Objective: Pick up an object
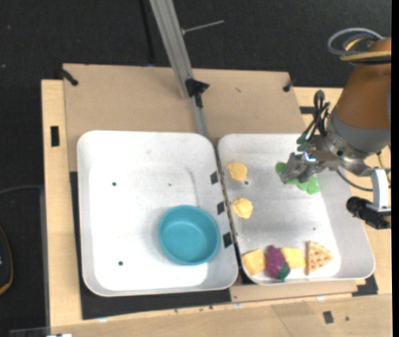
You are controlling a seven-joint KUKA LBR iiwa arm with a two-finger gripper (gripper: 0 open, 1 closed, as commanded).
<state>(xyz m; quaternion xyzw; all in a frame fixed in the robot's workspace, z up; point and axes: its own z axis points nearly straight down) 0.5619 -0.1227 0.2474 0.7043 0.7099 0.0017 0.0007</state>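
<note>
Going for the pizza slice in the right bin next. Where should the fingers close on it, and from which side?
Come straight down on the pizza slice. It seems to lie flat, point towards the bin's middle, crust near the right bin's front corner. Probably close across the two slanted edges at mid-length; the yellow piece crowds its left, so keep the fingers narrow.

No readable text, labels or numbers anywhere.

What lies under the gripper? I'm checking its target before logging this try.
A green object lies under the gripper in the right bin. The gripper covers part of it, so its shape is unclear.
</note>
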